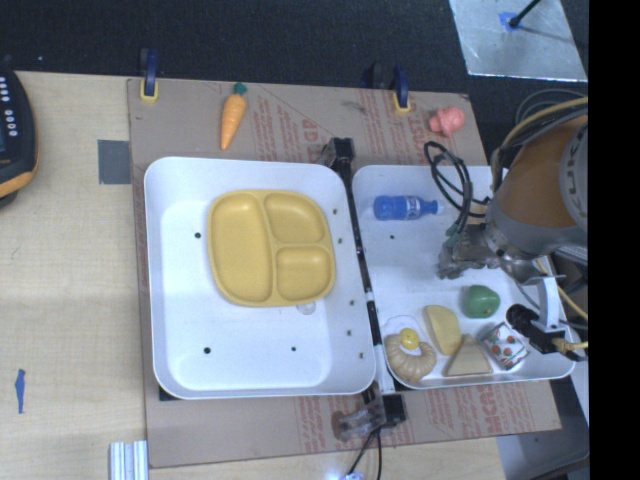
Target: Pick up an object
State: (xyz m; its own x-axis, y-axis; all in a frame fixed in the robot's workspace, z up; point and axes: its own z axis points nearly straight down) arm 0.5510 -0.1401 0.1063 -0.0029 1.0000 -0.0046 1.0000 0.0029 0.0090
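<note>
Nearest the camera, along the right white bin's (400,183) front rim, lay a cream coiled pastry toy (410,356), a pale yellow cheese-like wedge (443,327) and a small patterned block (505,346), touching or nearly so. Just behind them sat a round green fruit toy (481,300), the likeliest pick, with a blue plastic bottle (404,208) lying apart farther back. Above the bin floor, just behind the green fruit, hung the gripper (460,259); its spread could not be made out. A good grasp called for centring over the fruit, clear of its neighbours. A yellow divided plate (270,246) filled the left bin (180,368).
</note>
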